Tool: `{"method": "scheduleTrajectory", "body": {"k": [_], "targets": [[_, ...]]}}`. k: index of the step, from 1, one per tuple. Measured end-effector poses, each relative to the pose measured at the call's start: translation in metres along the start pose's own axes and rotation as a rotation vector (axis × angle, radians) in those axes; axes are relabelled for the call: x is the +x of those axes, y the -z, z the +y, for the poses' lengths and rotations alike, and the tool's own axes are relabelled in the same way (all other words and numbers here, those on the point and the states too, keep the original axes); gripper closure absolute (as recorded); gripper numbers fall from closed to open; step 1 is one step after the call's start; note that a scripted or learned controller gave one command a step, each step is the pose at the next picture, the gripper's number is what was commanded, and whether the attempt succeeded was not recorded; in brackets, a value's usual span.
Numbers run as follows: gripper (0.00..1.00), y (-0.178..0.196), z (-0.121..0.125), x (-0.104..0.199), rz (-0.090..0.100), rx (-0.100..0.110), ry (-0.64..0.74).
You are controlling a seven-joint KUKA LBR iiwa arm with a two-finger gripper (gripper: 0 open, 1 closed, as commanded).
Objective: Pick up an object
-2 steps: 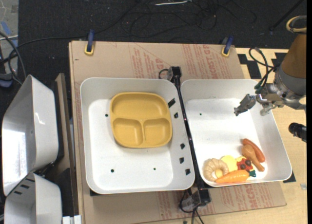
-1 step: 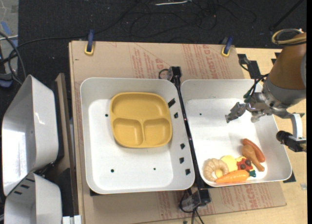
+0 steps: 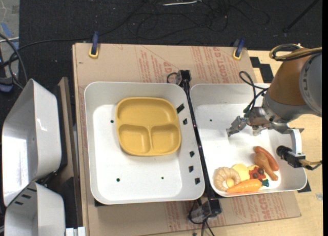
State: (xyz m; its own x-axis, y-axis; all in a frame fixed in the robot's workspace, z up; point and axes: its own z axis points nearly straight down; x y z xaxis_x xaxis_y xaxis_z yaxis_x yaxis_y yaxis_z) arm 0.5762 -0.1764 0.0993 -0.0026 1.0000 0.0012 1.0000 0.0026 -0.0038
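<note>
In the right bin, a heap of toy food lies at the front right corner: a reddish-brown sausage, an orange carrot, a pale curled shrimp-like piece and a yellow piece, with small red and green bits between them. My gripper hangs low over the bare middle of this bin, behind and to the left of the heap and apart from it. Nothing shows in it.
A yellow divided plate lies in the left bin. The grey and orange arm reaches over the right bin's far right side. A black divider runs between the bins. White tubs stand off the bench at left.
</note>
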Motion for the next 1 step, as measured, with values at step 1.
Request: {"method": "scheduleTrajectory", "body": {"k": [1], "targets": [[1.00, 0.0135, 0.0012, -0.0006, -0.001, -0.005, -0.002]]}}
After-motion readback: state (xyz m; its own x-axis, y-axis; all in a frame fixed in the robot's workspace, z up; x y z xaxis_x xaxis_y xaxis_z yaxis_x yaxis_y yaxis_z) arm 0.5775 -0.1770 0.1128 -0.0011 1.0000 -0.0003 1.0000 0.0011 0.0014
